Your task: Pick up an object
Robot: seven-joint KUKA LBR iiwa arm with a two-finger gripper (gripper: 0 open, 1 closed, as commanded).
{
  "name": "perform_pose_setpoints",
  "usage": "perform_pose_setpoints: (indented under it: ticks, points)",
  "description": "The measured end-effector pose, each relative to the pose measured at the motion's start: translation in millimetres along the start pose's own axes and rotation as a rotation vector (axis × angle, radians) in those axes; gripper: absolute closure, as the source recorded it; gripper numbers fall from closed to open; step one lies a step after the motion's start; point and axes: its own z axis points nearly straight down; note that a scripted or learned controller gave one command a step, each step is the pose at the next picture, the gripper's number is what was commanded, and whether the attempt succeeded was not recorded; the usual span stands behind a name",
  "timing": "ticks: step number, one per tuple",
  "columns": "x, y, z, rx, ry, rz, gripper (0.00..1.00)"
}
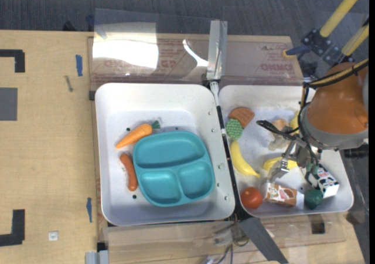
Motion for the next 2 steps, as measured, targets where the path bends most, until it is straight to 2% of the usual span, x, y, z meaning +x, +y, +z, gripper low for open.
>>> perform_pose_setpoints:
  ticks: [1, 2]
  points:
    - [21, 26, 21, 0.000, 0.003, -0.118, 0.00]
    - [-54, 56, -19, -0.001, 0.010, 0.067, 0.00]
